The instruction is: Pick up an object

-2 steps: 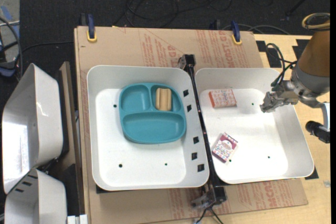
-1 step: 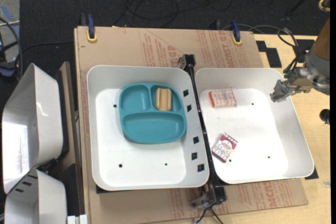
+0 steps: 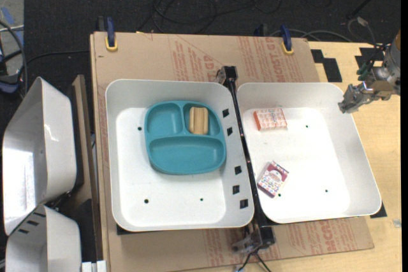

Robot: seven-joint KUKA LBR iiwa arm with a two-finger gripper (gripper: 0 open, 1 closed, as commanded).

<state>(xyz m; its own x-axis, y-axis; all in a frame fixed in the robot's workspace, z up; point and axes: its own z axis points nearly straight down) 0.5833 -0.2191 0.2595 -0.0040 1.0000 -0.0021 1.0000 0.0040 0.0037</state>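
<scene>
The right bin [image 3: 357, 156] holds two small packets. A pink-and-white box [image 3: 270, 118] lies near its back left. A red-and-white patterned packet [image 3: 273, 178] lies tilted near its front left. In the left bin [image 3: 121, 156] sits a teal divided plate [image 3: 182, 146] with a tan wooden block [image 3: 199, 120] in its upper right compartment. My gripper [image 3: 352, 101] hangs at the right bin's far right rim, well apart from both packets, with nothing seen between its fingers.
A black divider [image 3: 234, 137] runs between the two bins on the brown board [image 3: 191, 54]. Two clamps [image 3: 111, 41] sit on the board's back edge. White bins [image 3: 38, 137] stand off to the left, cables lie on the dark floor behind.
</scene>
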